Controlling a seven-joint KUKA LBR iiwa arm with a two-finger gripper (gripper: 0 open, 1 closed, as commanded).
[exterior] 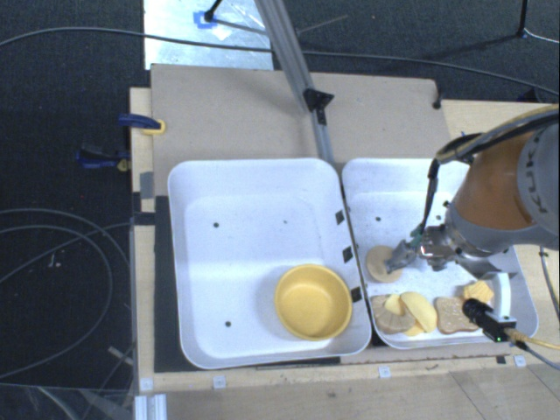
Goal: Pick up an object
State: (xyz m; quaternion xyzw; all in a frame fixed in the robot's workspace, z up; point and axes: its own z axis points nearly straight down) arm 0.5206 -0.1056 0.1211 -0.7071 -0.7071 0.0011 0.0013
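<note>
A: What do I have on the overhead feed, largest things first?

B: I see the desk (pixel 262 112), its tan board carrying two shallow white bins side by side. The left bin (pixel 245 199) holds a yellow bowl (pixel 313 300), upright, near its front right corner. The right bin (pixel 385 191) sits just beside it, the two rims touching along the middle.

A: The arm?

B: I note the arm (pixel 499 191) reaching in from the right, orange band showing, its wrist low over the right bin. The gripper (pixel 404 255) points toward the bin's left side.

A: Fingers?

B: I cannot tell whether they are wide or narrow; they read as a dark blur at this angle. I see nothing clearly between them.

A: And the things to pick?

B: I log a round tan disc (pixel 381 265) at the left wall of the right bin, right at the gripper tip; contact cannot be told. Along the front wall lies a row of small pieces: yellow banana-like pieces (pixel 413 309), a brown bread slice (pixel 452 315), and a small yellow lump (pixel 479 292) beside the wrist.
</note>
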